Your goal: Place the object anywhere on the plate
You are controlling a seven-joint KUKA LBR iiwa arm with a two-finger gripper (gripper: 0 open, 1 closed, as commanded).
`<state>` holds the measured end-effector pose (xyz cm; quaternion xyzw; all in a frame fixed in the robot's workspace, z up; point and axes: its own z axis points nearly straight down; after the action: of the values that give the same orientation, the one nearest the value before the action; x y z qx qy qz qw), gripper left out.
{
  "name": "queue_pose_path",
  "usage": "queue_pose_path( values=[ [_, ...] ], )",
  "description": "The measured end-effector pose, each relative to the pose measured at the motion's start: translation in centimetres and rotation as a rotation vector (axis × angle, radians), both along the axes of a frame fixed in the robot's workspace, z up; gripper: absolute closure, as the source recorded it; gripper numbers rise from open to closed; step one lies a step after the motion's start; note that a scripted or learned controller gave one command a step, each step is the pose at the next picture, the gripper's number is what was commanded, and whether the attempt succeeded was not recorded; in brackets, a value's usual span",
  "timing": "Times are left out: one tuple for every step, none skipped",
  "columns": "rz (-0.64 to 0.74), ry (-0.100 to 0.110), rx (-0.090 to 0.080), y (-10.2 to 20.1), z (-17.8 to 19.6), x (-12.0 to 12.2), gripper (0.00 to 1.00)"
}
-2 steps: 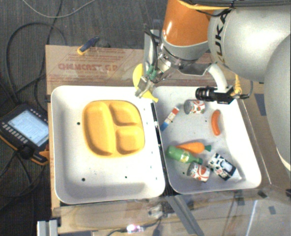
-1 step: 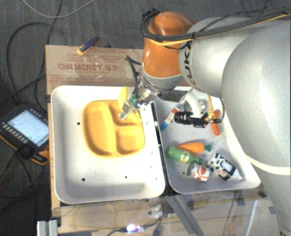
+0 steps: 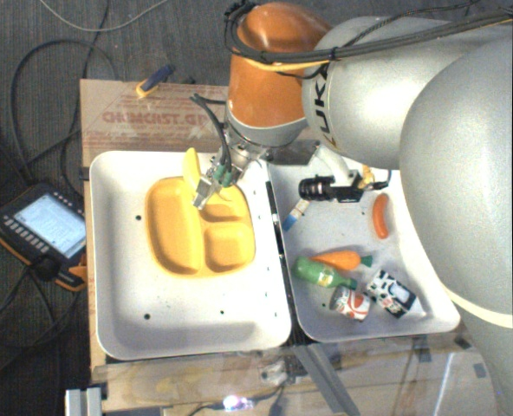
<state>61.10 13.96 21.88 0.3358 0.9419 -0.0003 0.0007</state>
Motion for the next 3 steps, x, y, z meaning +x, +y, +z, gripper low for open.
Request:
queue_pose_path(
  values=[
    [0.109,-0.001,-0.001,-1.9,9.8,-1.6,1.0],
    [0.109,-0.001,-0.001,-1.9,9.8,-1.6,0.0],
    [0.319,0.003,0.001,0.5,3.9,-9.0,0.0]
  ],
)
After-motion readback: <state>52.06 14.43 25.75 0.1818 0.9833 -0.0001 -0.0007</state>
